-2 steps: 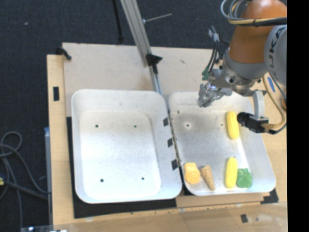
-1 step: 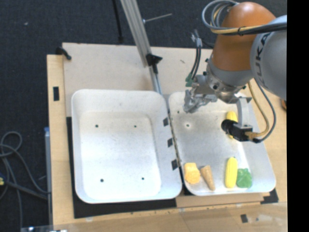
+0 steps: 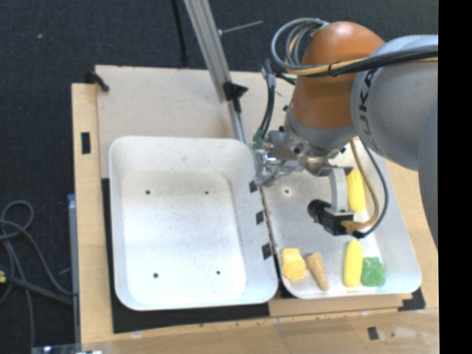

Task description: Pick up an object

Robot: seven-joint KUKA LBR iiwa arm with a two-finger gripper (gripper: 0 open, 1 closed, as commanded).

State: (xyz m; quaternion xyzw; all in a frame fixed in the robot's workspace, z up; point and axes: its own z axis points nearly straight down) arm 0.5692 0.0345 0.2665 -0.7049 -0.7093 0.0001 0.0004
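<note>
- The gripper (image 3: 270, 167) hangs over the far left corner of the right bin (image 3: 295, 206), beside the left bin (image 3: 177, 220); I cannot tell whether it is open or closed.
- Along the right bin's near edge lie a yellow lump (image 3: 293, 264), perhaps toy corn, a tan cone (image 3: 317, 270), a yellow stick (image 3: 352, 262) and a green piece (image 3: 374, 271), all apart from the gripper.
- Both bins sit on a wooden surface (image 3: 162, 98).

The place looked like a robotics lab. A grey and orange industrial arm (image 3: 383, 87) reached over a bare plywood surface (image 3: 147, 102) carrying a left white bin (image 3: 184, 220) and a right white bin (image 3: 295, 201). An aluminium profile post (image 3: 210, 39) rose behind, and loose cables (image 3: 22, 231) trailed over dark carpet (image 3: 74, 21).
</note>
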